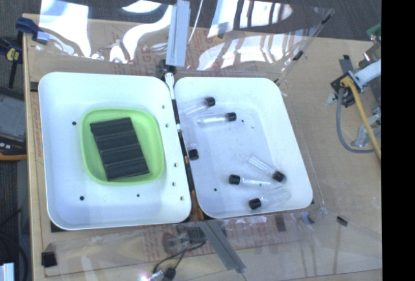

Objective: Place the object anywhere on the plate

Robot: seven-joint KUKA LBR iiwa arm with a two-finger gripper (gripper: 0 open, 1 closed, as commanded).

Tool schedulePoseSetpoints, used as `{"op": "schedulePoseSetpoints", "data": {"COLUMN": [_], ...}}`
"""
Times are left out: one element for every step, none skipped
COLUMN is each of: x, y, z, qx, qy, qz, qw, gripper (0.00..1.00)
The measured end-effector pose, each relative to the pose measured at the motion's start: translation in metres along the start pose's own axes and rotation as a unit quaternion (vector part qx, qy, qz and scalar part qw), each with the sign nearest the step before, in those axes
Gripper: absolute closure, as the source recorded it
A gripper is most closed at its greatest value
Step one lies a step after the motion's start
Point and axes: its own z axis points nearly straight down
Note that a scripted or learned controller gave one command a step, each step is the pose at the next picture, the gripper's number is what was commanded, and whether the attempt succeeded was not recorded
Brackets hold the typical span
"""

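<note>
Placement looks finished: the black block lies on the green plate in the desk's left bin, so I judge nothing is left to move; the gripper's state I cannot tell.

- To the right of the right bin, well apart from it and at the view's edge, you have a white bar-shaped piece lying at a slant;
- a black bracket sits at that piece's lower-left end, on the side nearer the right bin;
- a yellow cable runs from the bracket down and away from the right bin;
- a grey hose loops below the bracket, between the right bin and the yellow cable;
- you cannot tell from this view whether any of this hardware belongs to the arm; no joint, pose or finger state can be read from it.
</note>
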Motion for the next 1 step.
{"op": "schedulePoseSetpoints", "data": {"x": [0.0009], "y": [-0.0012], "z": [0.0004], "qx": [0.001], "qy": [-0.001], "qz": [-0.002], "qw": [1.0], "gripper": [0.0]}}
